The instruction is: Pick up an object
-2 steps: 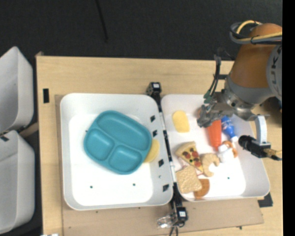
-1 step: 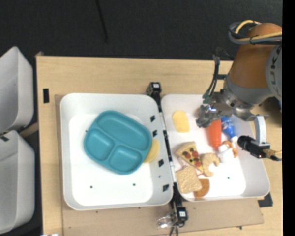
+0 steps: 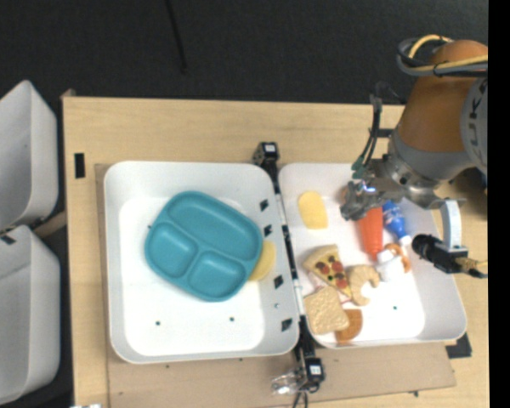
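Note:
My gripper (image 3: 357, 202) hangs low in the right bin (image 3: 425, 313), near its back, just left of an orange carrot (image 3: 371, 232). A yellow block (image 3: 313, 209) lies to the gripper's left. In front of these sit a pizza slice (image 3: 326, 266), a slice of toast (image 3: 326, 310), a tan piece (image 3: 363, 277) and a brown piece (image 3: 352, 327). A blue and white bottle (image 3: 394, 220) and a small white and orange thing (image 3: 393, 257) lie right of the carrot. Nothing shows between the gripper's fingers.
The left bin (image 3: 127, 330) holds a teal divided plate (image 3: 202, 245) with a pale yellow disc (image 3: 264, 262) tucked under its right edge. The grey and orange arm (image 3: 438, 117) reaches in over the right bin's back right corner.

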